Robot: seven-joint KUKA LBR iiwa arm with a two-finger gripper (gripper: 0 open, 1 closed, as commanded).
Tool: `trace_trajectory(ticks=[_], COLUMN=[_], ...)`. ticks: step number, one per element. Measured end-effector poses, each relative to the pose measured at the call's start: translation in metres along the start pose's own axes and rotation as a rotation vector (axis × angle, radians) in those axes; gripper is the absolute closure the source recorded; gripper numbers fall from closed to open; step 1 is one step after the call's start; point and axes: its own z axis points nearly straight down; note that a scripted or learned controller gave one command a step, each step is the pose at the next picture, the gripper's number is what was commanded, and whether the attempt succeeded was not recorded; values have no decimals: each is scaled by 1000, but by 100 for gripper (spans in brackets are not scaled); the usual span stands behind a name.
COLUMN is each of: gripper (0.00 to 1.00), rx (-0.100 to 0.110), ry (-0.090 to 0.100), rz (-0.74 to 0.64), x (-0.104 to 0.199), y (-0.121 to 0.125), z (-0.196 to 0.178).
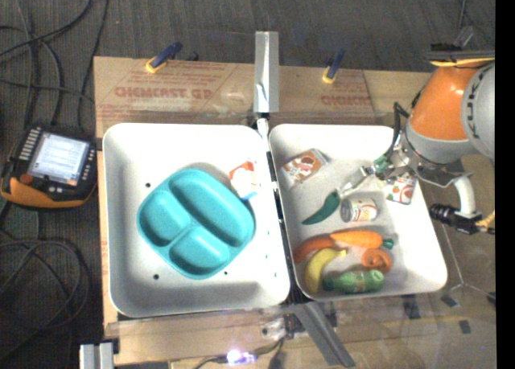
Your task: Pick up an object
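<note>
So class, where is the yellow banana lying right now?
In the camera view, the banana lies in the right bin, near its front edge, just below the carrot and left of the green vegetable.

From my remote station I take the metal post (pixel 266 70) at the far edge of the bench as datum. A cardboard sheet (pixel 185 90) lies under it, spreading to both sides. A blue-and-yellow clamp (pixel 163 56) sits on the sheet left of the post; a second clamp (pixel 333 65) sits right of it. Well left of the post and nearer me, a pendant (pixel 53 165) with a lit screen and orange casing rests on the floor. Black cables (pixel 56 6) loop across the carpet (pixel 338 6) left of the post.
</note>
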Motion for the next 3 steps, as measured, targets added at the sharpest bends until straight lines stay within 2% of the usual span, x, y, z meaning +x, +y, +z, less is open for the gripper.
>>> trace_trajectory(ticks=[1,2,3], gripper=[0,100,100], rx=[-19,-22,3], ry=[1,-2,-5], rz=[-16,-16,65], x=[17,16,87], y=[-35,-34,39], z=[27,18,-95])
